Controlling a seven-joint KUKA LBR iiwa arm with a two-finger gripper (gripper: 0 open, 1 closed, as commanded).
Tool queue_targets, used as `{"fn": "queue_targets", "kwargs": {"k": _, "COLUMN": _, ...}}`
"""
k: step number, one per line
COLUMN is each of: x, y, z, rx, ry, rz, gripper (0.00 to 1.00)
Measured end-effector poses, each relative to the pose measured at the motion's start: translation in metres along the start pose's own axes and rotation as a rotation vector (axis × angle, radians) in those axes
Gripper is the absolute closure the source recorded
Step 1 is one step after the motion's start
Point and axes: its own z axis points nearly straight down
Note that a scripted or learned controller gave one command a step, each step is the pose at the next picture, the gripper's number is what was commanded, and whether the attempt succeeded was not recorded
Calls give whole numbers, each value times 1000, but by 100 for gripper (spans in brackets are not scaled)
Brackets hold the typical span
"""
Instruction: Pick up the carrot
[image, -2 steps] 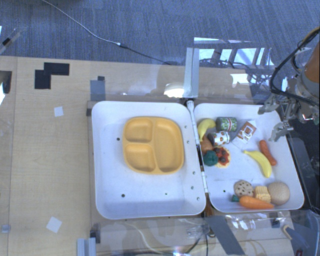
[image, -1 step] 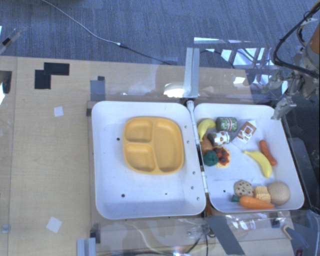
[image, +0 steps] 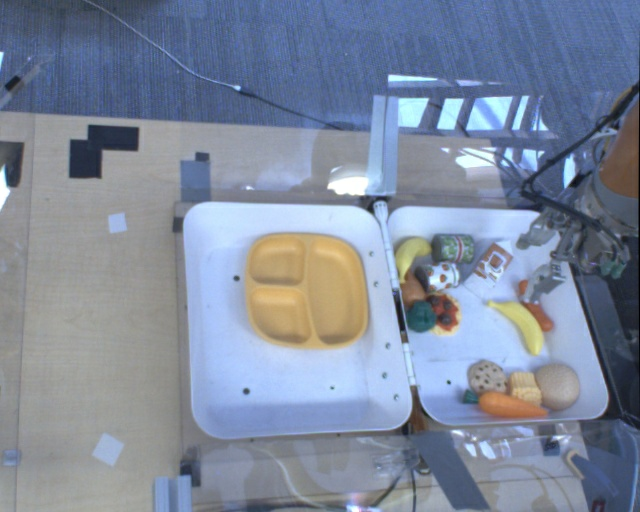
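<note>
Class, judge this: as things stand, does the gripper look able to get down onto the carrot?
Probably yes. The carrot lies uncovered at the right bin's near edge, though a cracker and a bun crowd its far side. The gripper hovers farther back.

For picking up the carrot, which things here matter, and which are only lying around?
For the job:
carrot, at the near edge of the right bin
tool

Lying about:
yellow plate in the left bin
two bananas
green can
cookie
bread roll
</note>
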Motion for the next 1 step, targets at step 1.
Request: {"fn": "queue_targets", "kwargs": {"k": 1, "x": 67, "y": 19, "z": 85, "rx": -1, "ry": 0, "rz": -110, "gripper": 0}}
